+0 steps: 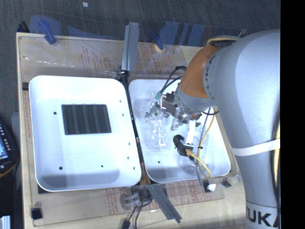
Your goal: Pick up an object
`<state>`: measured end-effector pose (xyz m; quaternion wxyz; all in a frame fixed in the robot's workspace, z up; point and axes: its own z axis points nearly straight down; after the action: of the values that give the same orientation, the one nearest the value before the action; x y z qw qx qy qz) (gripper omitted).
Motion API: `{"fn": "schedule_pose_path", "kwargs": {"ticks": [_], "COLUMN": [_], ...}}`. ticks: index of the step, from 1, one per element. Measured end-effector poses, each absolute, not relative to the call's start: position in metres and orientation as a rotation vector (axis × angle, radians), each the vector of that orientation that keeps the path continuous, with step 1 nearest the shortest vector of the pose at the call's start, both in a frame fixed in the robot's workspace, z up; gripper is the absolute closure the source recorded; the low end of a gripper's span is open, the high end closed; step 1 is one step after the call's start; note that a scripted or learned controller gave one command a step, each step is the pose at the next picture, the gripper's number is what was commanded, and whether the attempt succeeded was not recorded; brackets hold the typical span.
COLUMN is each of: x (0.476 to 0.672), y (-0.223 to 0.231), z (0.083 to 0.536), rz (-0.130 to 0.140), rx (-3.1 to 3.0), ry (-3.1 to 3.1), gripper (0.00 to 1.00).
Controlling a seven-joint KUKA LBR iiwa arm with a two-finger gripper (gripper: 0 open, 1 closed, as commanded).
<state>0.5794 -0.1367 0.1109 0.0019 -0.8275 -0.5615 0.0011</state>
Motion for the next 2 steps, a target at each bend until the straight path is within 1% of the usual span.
{"fn": "schedule_pose_path", "kwargs": {"ticks": [1, 2], "x": [0.599, 0.638], "y": [-0.167, -0.2], "z": [0.168, 0.216], "rz": [0.001, 0.001], "rx": [-2.547, -2.699], "ry": [-1.836, -1.605], "gripper": [0.0, 0.0]}}
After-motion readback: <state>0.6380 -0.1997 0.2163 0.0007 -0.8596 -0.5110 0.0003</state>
